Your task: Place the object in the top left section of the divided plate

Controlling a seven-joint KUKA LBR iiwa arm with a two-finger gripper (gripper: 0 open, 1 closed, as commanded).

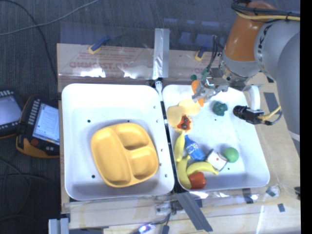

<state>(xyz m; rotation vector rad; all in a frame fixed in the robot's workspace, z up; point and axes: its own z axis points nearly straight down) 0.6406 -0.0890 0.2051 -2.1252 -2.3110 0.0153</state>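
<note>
The yellow divided plate (125,153) lies in the left bin (78,106), with nothing in its three sections. My gripper (202,94) hangs low over the back of the right bin (253,150). It is just above a pale yellow piece (189,106) and next to a small orange item (195,86). Whether it holds anything is hidden by the wrist. A dark green item (220,108) lies just right of the gripper.
In the right bin lie another pale yellow piece (175,114), an orange-red pepper (184,123), two bananas (180,150), a blue item (194,150), a white cylinder (217,160), a green ball (231,154) and a red fruit (197,180). A divider wall (165,130) separates the bins.
</note>
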